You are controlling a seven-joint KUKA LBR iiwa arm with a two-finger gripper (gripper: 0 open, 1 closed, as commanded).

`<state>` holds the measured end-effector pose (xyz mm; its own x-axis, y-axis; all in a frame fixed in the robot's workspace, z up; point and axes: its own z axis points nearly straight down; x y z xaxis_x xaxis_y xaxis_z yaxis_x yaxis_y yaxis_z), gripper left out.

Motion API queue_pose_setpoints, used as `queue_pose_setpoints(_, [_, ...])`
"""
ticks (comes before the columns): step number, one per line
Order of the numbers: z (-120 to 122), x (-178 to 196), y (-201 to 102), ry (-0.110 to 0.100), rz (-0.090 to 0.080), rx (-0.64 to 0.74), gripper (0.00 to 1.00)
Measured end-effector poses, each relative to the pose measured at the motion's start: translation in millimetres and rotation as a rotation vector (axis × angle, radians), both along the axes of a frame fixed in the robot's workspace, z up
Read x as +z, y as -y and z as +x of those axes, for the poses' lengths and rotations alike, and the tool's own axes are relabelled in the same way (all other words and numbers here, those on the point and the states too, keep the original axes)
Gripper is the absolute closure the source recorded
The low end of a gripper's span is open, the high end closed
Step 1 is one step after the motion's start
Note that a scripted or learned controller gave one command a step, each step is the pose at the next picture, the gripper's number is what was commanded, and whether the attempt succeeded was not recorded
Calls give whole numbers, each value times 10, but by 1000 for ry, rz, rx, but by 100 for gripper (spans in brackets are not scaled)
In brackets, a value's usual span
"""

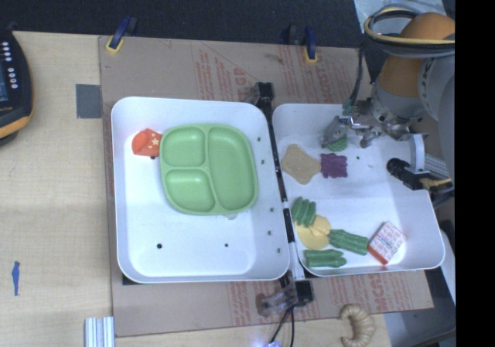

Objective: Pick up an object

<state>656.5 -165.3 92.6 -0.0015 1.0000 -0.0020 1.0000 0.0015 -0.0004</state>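
My gripper [340, 134] hangs over the far part of the right bin [414, 218], just above and right of a purple piece [334, 165]. A tan toast-shaped piece [300, 164] lies to the left of the purple one. Nearer the front lie a ribbed green piece [303, 210], a yellow piece [313, 233], two green pods [348, 241] [325, 259] and a red-and-white packet [387, 243]. I see nothing clearly held in the gripper.
The left bin [139, 245] holds a green divided plate [209, 168] and a small red item [145, 142] at its far left. A black part [408, 174] juts over the right bin's right side. A handheld controller [11, 86] lies at the bench's left edge.
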Motion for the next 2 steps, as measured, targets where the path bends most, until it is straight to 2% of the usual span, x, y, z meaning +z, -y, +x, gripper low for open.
queue_pose_setpoints(1, [-3,-5,-224,-4,2,5,0])
queue_pose_setpoints(2, [-293,-9,54,-6,1,0,0])
